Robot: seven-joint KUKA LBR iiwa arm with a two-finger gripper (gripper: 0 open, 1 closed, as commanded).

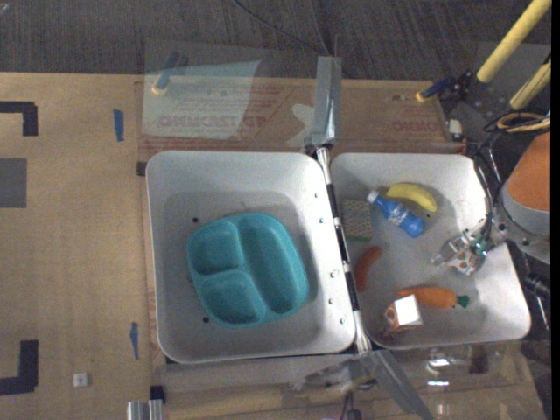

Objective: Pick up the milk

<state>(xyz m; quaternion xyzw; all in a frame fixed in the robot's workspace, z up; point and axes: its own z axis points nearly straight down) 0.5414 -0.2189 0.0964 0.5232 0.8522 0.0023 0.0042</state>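
Note:
The milk (403, 311) is a small carton with a white top and brown sides, lying near the front edge of the right bin (503, 322). An orange carrot (433, 297) touches its right side. My gripper (460, 255) hangs over the right part of that bin, up and to the right of the milk and well apart from it. Nothing shows in its grasp. The grey arm with its orange band (535, 182) reaches in from the right edge.
The right bin also holds a yellow banana (415, 196), a blue bottle (398, 213) and a red sausage (367, 267). A teal divided plate (248, 269) lies in the left bin (166, 234). A raised divider (337, 261) separates the bins.

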